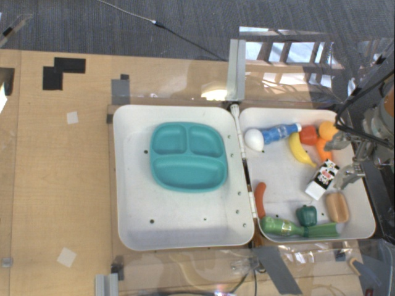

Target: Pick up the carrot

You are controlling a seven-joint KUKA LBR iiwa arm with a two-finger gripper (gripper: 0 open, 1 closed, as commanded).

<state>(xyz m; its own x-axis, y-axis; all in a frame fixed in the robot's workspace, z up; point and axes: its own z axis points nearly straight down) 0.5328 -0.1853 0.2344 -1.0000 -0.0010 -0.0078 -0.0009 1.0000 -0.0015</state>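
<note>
Camera view, looking down on the bench. Two shallow white bins sit side by side. The left bin carries a teal divided plate, lying near its centre.

The right bin carries the loose items. The carrot, orange, lies near this bin's far right corner, its rounded end toward the far rim and its body running toward the near side; a yellow banana lies just beside it on the left. A blue bottle with a white cap lies along the far side, the cap close to the divider between the bins. A small black-and-white carton lies near the right rim, with a tan bread-like item just nearer the front. A red sausage-shaped item lies by the divider. Along the near rim lie a green bottle, a dark green pepper and a green stick-shaped item.

The jaws hang at the right rim of the right bin, beside the carrot and above the carton; they appear spread, with nothing seen between them.
</note>
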